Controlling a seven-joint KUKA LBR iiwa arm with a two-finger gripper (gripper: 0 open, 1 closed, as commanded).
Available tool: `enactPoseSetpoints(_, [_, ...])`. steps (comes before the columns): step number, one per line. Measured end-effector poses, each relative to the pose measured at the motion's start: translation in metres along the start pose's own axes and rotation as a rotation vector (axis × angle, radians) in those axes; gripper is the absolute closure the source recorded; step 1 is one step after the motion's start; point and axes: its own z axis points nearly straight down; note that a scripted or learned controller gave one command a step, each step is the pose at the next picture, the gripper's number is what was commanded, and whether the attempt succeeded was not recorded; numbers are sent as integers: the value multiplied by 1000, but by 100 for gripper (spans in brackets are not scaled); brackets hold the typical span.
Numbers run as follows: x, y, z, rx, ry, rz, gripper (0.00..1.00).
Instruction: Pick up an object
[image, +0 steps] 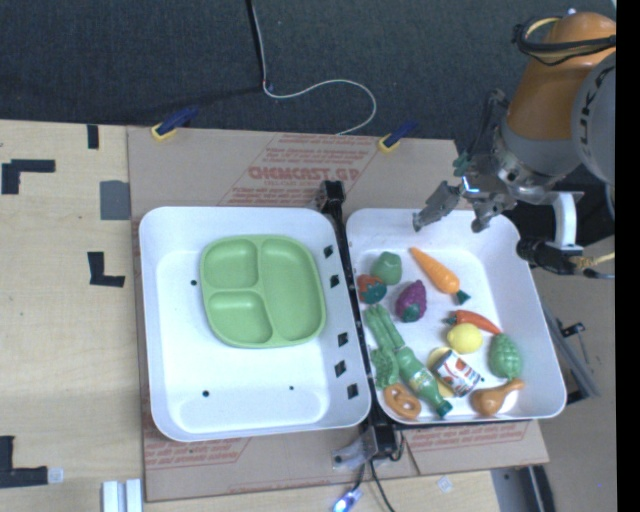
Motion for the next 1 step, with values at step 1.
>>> enactPoseSetpoints(1, [71,-53,70,12,4,-4,0])
